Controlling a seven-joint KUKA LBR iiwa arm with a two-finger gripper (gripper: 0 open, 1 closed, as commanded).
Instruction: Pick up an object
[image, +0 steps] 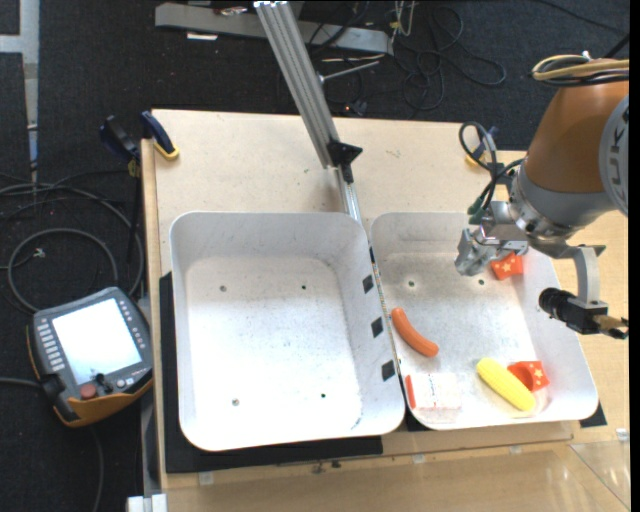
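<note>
A pale wooden worktop (250, 160) filled the middle of the frame, its bare top scuffed and speckled. Around it lay a dark carpeted floor (70, 80), seen along the top and down the left side. Black cables (40, 200) looped over the floor at the left, and more cables (430, 60) tangled at the upper middle. A grey metal rail (300, 85) slanted down from the top centre onto the worktop. Two yellow-handled clamps gripped the worktop's far edge, one clamp (158, 135) at the upper left, another (478, 145) at the upper right. A handheld pendant (90, 350) with a pale screen lay on the floor at the lower left. The light was even and soft, with faint shadows.
</note>
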